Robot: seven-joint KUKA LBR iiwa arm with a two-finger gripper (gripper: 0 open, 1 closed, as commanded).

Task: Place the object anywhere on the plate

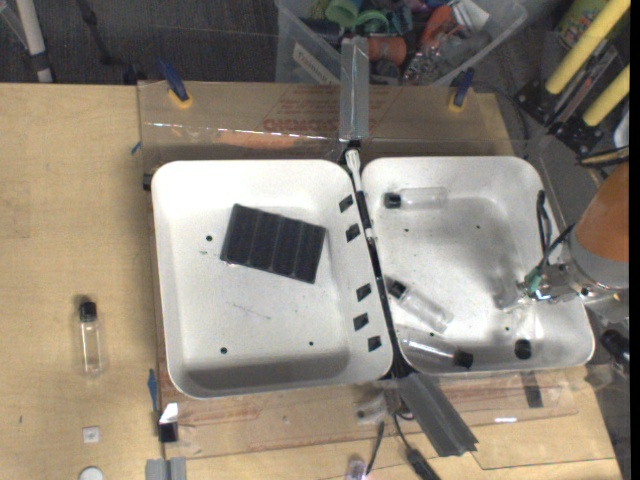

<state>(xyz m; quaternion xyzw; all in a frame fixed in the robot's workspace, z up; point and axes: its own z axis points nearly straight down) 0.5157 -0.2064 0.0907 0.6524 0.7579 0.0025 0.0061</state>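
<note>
**Arm low in the right bin, dark plate lying in the left**

Two shallow white bins sit side by side on the bench. In the left bin (190, 298) a dark ribbed rectangular plate (274, 243) lies flat, slightly tilted, toward the upper middle of the floor.

The right bin (470, 178) holds several clear vials with black caps: one (415, 199) near the upper left corner, one (418, 306) by the divider at mid-height, one (437, 352) along the lower wall, and a black cap (522, 348) near the lower right corner.

The arm reaches in from the right, and its gripper (532, 286) hangs low over the right side of this bin. Whether its fingers are spread or closed, or grasping anything, cannot be told from this view.

Another clear vial (90, 335) lies on the bench, left of the bins.
</note>
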